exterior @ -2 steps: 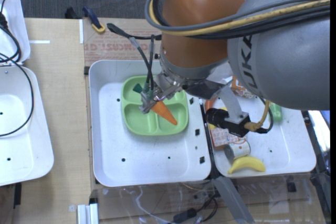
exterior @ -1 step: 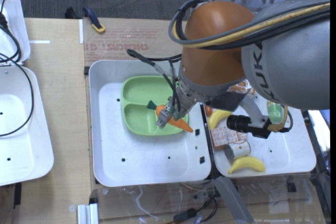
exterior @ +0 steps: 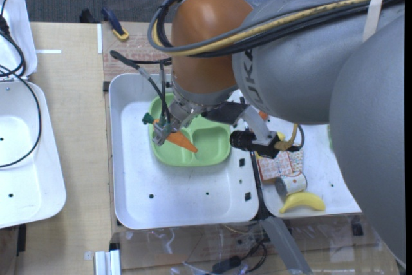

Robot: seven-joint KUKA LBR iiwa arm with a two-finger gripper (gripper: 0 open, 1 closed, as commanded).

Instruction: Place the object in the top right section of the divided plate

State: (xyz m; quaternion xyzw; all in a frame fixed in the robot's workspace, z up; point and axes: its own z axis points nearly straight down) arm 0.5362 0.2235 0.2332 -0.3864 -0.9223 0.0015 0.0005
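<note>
The two-finger gripper [exterior: 168, 131] grasps the orange plastic carrot [exterior: 182, 140] at its stem end over the light-green divided plate [exterior: 209, 150]. The plate lies in the left white bin [exterior: 138, 196], near its far edge; a yellow banana [exterior: 304, 203] sits near the right bin's near edge.

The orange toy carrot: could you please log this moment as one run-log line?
claw: over plate's left side | orange toy carrot: at claw tip, over light green divided plate | grip: unclear | yellow banana: right bin
</note>
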